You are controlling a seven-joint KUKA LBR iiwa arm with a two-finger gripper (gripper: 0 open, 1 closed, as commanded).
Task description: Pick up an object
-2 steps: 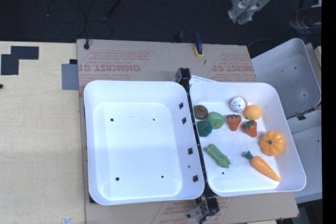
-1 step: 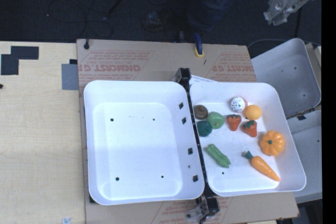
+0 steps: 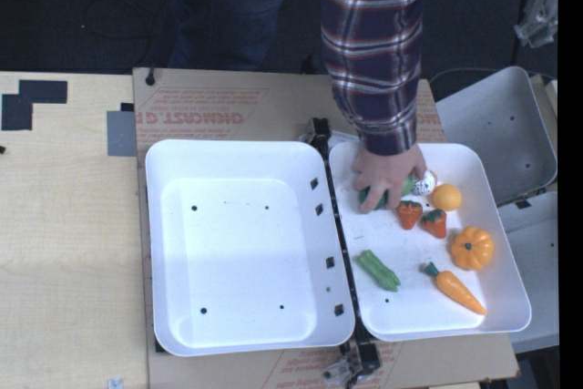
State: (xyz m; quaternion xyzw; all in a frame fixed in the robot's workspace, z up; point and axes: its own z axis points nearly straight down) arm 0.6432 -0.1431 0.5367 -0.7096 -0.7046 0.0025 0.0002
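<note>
A person's hand (image 3: 390, 178) in a plaid sleeve (image 3: 375, 32) reaches into the right bin (image 3: 506, 310) — likely rearranging the toy food so pieces lie apart for grasping. The pumpkin (image 3: 472, 248), carrot (image 3: 453, 285), green pepper (image 3: 377, 270) and strawberries (image 3: 422, 217) lie there; the end effector's state I cannot tell.

2 white bins (image 3: 237, 168); a plaid sleeve (image 3: 378, 23) in red, white and navy; an orange pumpkin (image 3: 472, 249), orange carrot (image 3: 455, 289), green pepper (image 3: 378, 271), 2 red strawberries (image 3: 422, 217).

Person's arm (image 3: 378, 32), long plaid sleeve, navy, red and white checks
</note>
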